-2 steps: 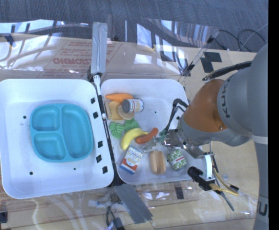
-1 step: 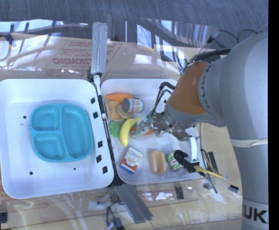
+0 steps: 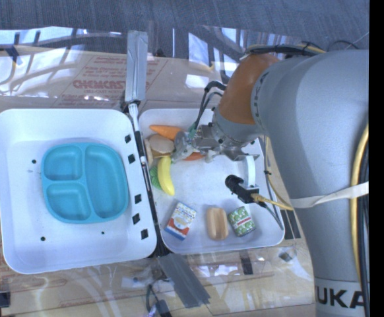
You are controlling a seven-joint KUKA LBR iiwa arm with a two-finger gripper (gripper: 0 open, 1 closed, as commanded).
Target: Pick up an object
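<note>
Your gripper (image 3: 193,142) hangs low over the right bin's (image 3: 208,242) far-left corner, right at the carrot (image 3: 165,131) and bread roll (image 3: 160,144), with the banana (image 3: 165,175) just nearer; you cannot tell how wide the claw stands or whether it grips anything. The carton (image 3: 180,219), hot dog bun (image 3: 215,222) and can (image 3: 242,221) line the near wall, leaving bare floor mid-bin. The blue tray (image 3: 84,181) sits centred in the left bin (image 3: 14,150).

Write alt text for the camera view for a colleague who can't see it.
The grey arm's gripper reaches into the right bin, low over a carrot, with a banana, small carton, bread roll and green can nearby. The left bin holds a blue divided tray.
</note>
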